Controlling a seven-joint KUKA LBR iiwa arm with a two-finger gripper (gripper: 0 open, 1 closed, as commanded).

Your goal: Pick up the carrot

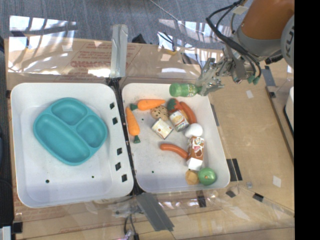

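While the left bin (20,134) carries one teal divided plate (70,130), the right bin (150,176) is crowded. Two carrots lie there: one (132,124) along the left wall, another (151,104) near the back. Beside them sit one cookie (160,112), one small carton (162,128), one can (178,120), two sausages (187,112) (173,149), one egg (194,130), one bottle (195,152) and one green apple (207,176). At the bin's back right corner, the gripper (207,86) pinches a green bottle (183,89) by its end, well apart from both carrots.
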